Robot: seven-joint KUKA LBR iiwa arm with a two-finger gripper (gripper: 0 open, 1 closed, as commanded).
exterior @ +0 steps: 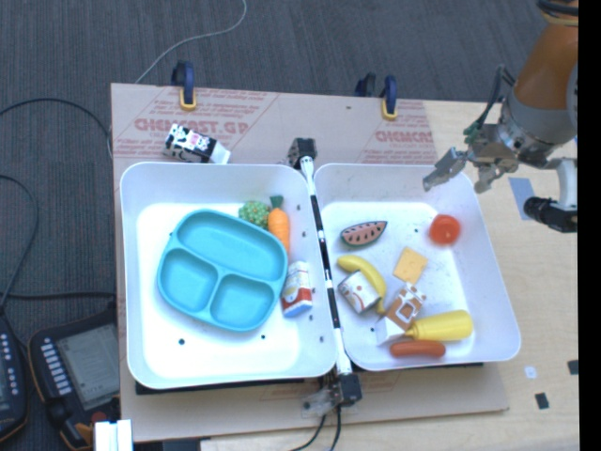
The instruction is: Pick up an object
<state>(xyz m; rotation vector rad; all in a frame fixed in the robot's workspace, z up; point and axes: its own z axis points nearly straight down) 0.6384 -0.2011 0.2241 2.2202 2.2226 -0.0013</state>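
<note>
Hovering: tool (463, 169) spread wide over right bin (496, 252) far rim.

Even, bright overhead light; soft short shadows under toys in the right bin (488, 252). Mild glare on that bin's white walls. Focus decent, slight softness; arm above it a little blurred.

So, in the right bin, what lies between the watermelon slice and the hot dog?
In the camera view, the banana and the small carton lie between the watermelon slice and the hot dog.
</note>
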